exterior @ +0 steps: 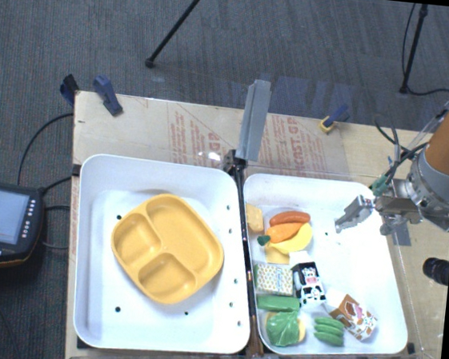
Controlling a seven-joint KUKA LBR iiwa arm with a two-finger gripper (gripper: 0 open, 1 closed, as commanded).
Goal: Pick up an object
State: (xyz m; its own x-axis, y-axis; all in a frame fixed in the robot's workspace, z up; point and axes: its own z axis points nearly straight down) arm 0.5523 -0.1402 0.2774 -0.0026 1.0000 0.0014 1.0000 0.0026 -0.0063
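Camera view: gripper open, empty (3 o'clock); toy carrot light, rigid, slippery; grasp mid-body.

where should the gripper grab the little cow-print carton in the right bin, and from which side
Probably from straight above, closing across the short sides of the cow-print carton. It looks like a small box, with the yellow patterned packet close on its left and open bin floor on its right and lower side, so a top-down approach seems to avoid nudging neighbours. The gripper sits up and to its right.

High slanted overhead on both bins
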